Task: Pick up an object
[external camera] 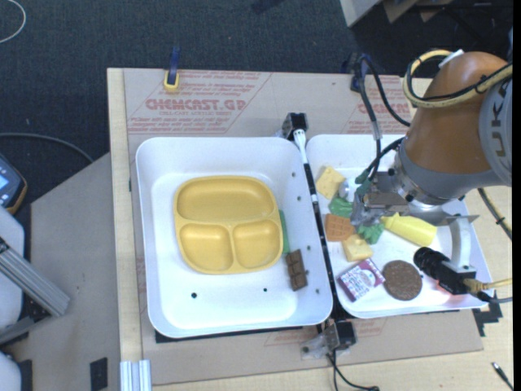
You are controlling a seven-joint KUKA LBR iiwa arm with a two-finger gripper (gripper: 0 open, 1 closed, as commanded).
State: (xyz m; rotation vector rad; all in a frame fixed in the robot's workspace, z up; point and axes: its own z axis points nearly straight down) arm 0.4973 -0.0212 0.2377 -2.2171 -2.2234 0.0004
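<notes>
Brown board point(203, 104): covers the bench, printed with red lettering; a small clamp point(172, 73) sits on its far edge.
Room: dark floor point(81, 23) around the bench.
Bins: left bin point(146, 218) and right bin point(338, 147), both white, side by side and touching.
Left bin holds: yellow plate point(228, 222) with three wells; brown bar point(295, 269) just off its near right corner.
Gripper point(368, 210): low in the right bin, over the green piece point(373, 233).
Claw state: cannot tell.
Green piece: left-middle of the right bin, partly hidden; what shows runs from far left to near right.
Neighbours: orange block point(338, 226) touching its left; yellow roll point(411, 229) just right, lying the same slant; cookie point(402, 279) and packet point(360, 279) nearer the front.
</notes>
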